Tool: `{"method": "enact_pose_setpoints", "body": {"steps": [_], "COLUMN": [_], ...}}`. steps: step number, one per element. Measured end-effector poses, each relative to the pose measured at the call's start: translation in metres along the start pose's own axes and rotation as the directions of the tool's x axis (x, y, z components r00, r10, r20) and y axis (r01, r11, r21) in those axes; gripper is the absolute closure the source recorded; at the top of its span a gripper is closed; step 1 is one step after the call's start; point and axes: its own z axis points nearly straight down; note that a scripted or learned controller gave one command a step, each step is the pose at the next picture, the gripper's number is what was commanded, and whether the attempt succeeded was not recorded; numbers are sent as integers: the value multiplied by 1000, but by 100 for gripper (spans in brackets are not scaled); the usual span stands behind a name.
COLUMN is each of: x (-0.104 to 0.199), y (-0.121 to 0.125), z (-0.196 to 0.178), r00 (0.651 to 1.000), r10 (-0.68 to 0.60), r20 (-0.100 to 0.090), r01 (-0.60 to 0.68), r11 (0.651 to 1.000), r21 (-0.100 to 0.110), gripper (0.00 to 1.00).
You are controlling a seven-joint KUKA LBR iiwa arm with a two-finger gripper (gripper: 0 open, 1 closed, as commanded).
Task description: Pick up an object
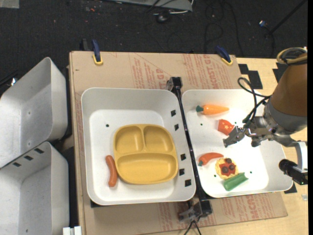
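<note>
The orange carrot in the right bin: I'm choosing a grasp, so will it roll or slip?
The orange tapered toy carrot with a green tip looks round-bodied, so a nudge probably rolls it. Its smooth, plastic-looking taper may slip from fingers. It seems stiff and light.

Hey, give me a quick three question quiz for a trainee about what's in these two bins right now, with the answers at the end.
1. True or false: the sausage lies inside the yellow divided plate.
2. Multiple choice: which item lies nearest the far wall of the right bin? A) green bean B) carrot C) red chili
3. Fill in: the pincer hovers over the ____ bin, close to the red pepper piece.

Key
1. False: it lies on the left bin floor, beside the plate's left edge.
2. B
3. right
</note>
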Motion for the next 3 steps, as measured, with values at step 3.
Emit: {"method": "enact_pose_setpoints", "body": {"steps": [3], "x": [3], "y": [-8], "z": [122], "r00": [1000], "r10": [4], "r20": [1], "r01": [-4], "r11": [1000], "r21": [-1], "gripper": [0]}}
